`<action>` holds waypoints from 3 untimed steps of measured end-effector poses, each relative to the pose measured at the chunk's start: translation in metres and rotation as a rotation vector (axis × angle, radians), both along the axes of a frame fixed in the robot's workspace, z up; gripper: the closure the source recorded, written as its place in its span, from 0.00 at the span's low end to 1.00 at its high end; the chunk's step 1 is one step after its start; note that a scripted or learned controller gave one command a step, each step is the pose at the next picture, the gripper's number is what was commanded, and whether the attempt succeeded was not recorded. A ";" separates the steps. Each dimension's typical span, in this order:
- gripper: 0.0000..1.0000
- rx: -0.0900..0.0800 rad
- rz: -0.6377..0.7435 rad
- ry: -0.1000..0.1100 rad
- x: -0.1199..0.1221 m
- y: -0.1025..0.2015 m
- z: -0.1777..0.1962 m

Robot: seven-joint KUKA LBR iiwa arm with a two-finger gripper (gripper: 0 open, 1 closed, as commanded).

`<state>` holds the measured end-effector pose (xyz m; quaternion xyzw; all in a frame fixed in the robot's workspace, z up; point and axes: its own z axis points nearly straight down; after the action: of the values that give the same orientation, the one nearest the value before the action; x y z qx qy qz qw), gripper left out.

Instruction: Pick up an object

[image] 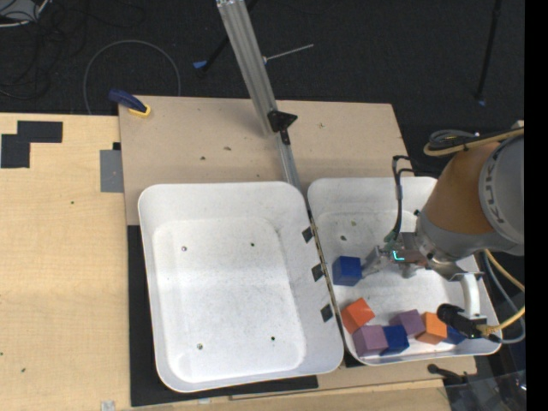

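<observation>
The right bin (364, 208) holds several small blocks. A blue cube (347, 270) sits near its left wall. An orange block (357, 312) lies below it, with a purple block (370, 339), a blue block (395, 338), another purple block (410, 322) and an orange block (436, 327) along the front wall. My gripper (378, 259) reaches in from the right, low over the bin floor, just right of the blue cube. The cube sits beside the fingertips, not between them.
The left bin (227, 285) lies beside the right one, with black clips (318, 271) on the shared wall. A slanted aluminium bar (255, 75) rises behind the bins. Cables hang around the arm at the right.
</observation>
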<state>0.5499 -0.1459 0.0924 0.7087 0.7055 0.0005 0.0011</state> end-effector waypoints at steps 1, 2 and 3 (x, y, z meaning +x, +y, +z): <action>0.00 0.002 0.009 -0.002 0.002 0.063 0.129; 0.00 0.000 0.000 0.011 0.007 0.015 0.063; 0.00 0.001 0.004 0.006 0.008 0.017 0.067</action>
<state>0.5581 -0.1290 0.1591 0.7073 0.7069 -0.0012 -0.0016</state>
